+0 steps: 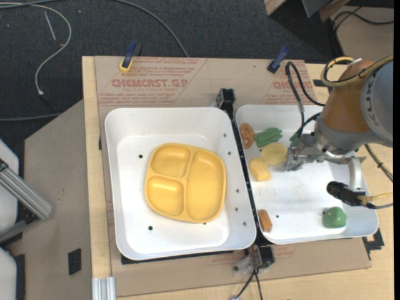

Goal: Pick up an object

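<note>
My gripper (292, 160) is low in the right bin (300, 227), reaching in from the right under the orange-banded wrist. It stands just right of a yellow piece (272, 153) and close to it. A pale yellow chunk (259, 169) lies just left and below. Behind them rest a green piece (269, 135) and an orange piece (246, 135) by the bin's left wall. A small orange-brown item (264, 220) lies at the front left corner. At the front right sits a round green object (334, 217).
The left bin (122, 167) holds a yellow three-compartment plate (185, 182). A black part on a cable (344, 192) hangs over the right bin's right side. Blue clamps (129, 55) (278, 59) pin the cardboard at the back.
</note>
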{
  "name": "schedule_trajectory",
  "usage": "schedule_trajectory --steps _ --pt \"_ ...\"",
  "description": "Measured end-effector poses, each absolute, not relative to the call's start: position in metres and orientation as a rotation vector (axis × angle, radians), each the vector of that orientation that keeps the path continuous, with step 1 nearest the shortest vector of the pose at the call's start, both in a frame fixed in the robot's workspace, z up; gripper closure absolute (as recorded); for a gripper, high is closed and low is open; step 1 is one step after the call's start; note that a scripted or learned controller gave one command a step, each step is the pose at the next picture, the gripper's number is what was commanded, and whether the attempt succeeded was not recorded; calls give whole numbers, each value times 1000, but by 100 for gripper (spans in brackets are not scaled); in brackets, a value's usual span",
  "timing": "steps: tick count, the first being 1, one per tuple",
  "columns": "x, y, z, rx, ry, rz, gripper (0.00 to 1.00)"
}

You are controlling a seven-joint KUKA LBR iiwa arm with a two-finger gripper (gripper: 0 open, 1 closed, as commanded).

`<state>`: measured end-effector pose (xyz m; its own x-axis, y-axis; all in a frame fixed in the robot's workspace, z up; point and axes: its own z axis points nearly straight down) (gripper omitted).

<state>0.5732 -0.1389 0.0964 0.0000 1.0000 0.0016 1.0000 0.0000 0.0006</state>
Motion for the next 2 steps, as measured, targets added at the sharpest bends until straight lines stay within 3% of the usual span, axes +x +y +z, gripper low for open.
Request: schedule_trajectory --steps 2 --pt "579 -153 194 -2225 -2226 -5 100"
